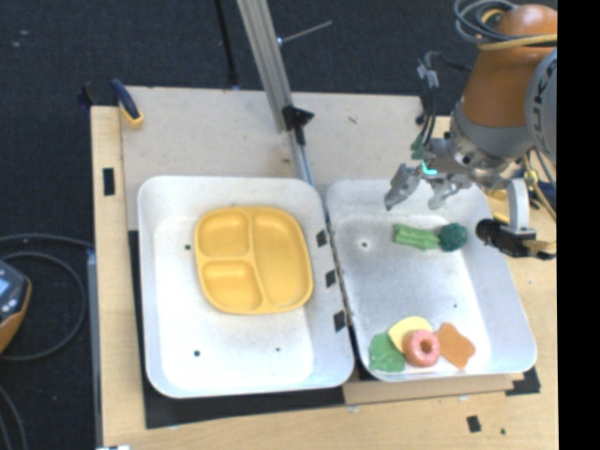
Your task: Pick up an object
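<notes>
Over the right bin (487, 279), the gripper (424, 189) hangs with fingers spread and, as far as this slant shows, nothing between them. The green broccoli toy (429, 237) lies just below; the pickup remains undone.

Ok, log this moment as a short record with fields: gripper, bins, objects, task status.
gripper: gripper above the far end of the right bin, fingers apart, nothing between them
left bin: left bin holds a yellow divided tray
right bin, far: green broccoli toy, just below the gripper
right bin, near edge: green piece, yellow piece, pink donut, orange piece, clustered
task status: nothing picked up yet
</notes>
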You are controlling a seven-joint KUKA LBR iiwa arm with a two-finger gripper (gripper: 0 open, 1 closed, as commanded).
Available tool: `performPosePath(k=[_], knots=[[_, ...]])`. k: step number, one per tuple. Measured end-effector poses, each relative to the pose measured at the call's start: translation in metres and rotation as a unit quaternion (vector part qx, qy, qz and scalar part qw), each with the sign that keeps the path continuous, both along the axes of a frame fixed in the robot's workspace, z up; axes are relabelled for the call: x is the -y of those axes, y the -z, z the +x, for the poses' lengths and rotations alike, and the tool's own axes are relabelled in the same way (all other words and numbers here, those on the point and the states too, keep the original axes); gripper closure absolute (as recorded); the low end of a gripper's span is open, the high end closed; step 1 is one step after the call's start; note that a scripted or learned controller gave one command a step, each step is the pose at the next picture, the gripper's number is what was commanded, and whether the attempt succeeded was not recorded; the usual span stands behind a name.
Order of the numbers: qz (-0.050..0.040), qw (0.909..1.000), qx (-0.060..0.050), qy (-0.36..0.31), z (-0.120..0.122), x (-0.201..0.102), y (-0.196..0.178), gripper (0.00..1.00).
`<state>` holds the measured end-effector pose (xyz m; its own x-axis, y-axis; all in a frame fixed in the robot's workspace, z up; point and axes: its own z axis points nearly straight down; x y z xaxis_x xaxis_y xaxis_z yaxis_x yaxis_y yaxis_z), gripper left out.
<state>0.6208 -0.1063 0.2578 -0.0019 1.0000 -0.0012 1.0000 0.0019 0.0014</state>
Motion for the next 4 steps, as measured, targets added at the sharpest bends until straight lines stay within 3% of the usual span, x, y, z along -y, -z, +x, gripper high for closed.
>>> performPosePath(k=[1, 2, 4], knots=[[0.0000, 1.0000, 0.000, 0.000, 0.000, 0.000, 0.000, 0.00], [-0.0003, 1.0000, -0.002, 0.001, 0.009, 0.004, 0.048, 0.00], [0.0001, 1.0000, -0.002, 0.002, 0.000, 0.011, 0.159, 0.00]])
